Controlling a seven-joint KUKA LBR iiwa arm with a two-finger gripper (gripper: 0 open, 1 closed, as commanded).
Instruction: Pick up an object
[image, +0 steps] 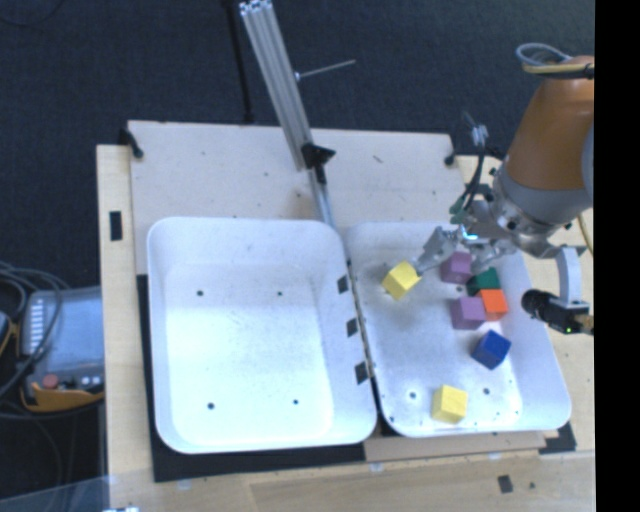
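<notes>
The bench (240, 165) is a light wooden board. Two shallow white bins rest directly on it, side by side and touching: the left bin (160, 300) and the right bin (545, 395). A slanted metal post (285, 90) rises behind them.

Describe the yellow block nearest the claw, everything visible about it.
The small yellow cube-shaped block looks solid and matte, perhaps foam or painted wood. It sits tilted in the upper left part of the shallow white right-hand bin, one corner pointing toward the bin's divider. The grey metal claw hovers just to its upper right, very near it; contact cannot be confirmed. No other block touches it.
</notes>
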